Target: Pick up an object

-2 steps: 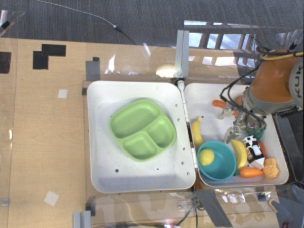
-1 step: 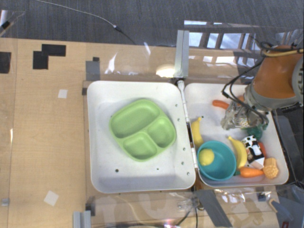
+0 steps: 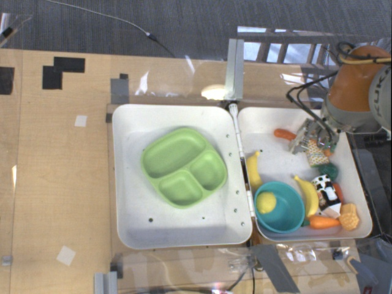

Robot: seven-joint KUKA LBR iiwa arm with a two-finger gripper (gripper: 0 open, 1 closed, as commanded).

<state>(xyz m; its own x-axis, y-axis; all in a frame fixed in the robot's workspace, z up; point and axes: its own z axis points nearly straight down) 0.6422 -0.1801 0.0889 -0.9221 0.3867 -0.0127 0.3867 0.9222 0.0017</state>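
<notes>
Arm: grey with an orange band (image 3: 361, 78), reaching in from the right over the far part of the right bin (image 3: 269, 120).
Gripper (image 3: 313, 141): low over the right bin's far right area, among the small items there.
Jaws: cannot tell how far apart they stand, nor whether anything is between them; a patterned item (image 3: 317, 154) lies just at the tips, but contact is unclear.
Left bin (image 3: 131, 225): holds a green divided plate (image 3: 184, 166), lying flat near its middle.
Right bin contents: an orange carrot-like piece (image 3: 284, 134) far, left of the gripper; a small banana (image 3: 252, 168) against the left wall; a teal bowl (image 3: 283, 211) near, with a yellow ball (image 3: 266, 203) inside it.
Near right corner: a second banana (image 3: 308, 193) beside the bowl, a black-and-white toy (image 3: 327, 193), an orange carrot (image 3: 323, 223), and an orange waffle-like piece (image 3: 349, 216), all crowded together.
Dark green item (image 3: 331, 170): between the patterned item and the toy; too small to identify.
</notes>
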